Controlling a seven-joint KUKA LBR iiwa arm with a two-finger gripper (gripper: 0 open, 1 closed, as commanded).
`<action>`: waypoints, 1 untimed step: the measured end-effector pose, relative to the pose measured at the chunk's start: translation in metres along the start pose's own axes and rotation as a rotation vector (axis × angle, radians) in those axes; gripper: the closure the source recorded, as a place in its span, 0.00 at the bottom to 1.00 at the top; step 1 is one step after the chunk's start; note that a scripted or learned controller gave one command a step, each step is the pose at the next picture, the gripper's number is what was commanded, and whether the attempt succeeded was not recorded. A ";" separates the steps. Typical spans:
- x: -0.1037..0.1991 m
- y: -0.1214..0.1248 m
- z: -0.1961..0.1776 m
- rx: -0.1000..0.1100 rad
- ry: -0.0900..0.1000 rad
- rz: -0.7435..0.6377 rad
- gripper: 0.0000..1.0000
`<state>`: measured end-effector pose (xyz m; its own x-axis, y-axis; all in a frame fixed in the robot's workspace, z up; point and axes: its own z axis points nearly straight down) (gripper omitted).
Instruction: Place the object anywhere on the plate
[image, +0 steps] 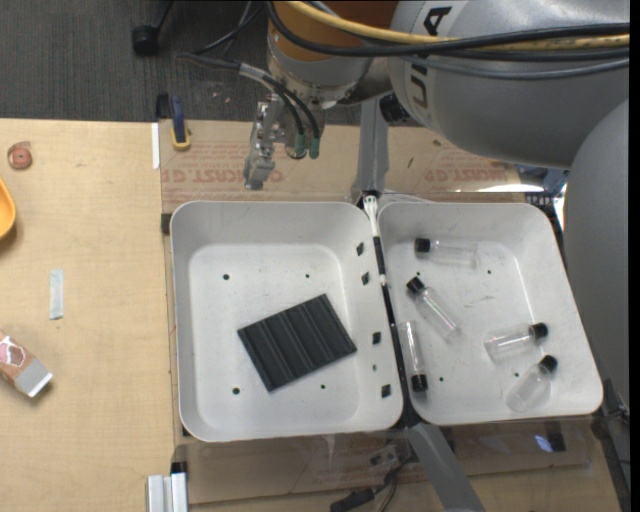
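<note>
A dark ribbed plate (297, 342) lies flat and askew in the left bin (200, 400); five clear black-capped vials (431, 306) lie scattered in the right bin (570, 330).

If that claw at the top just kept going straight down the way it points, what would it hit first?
Probably the brown cardboard behind the left bin; the gripper hangs over it, not over the dark plate. Depth is hard to judge.

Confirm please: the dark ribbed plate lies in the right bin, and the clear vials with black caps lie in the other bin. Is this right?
Not quite. The camera view shows the dark ribbed plate in the left bin, and the clear vials in the right bin.
</note>
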<state>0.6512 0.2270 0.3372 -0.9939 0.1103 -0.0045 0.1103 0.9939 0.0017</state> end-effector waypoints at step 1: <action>-0.002 -0.001 -0.010 -0.002 -0.004 0.003 1.00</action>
<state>0.6526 0.2260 0.3467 -0.9936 0.1131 -0.0083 0.1130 0.9936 0.0035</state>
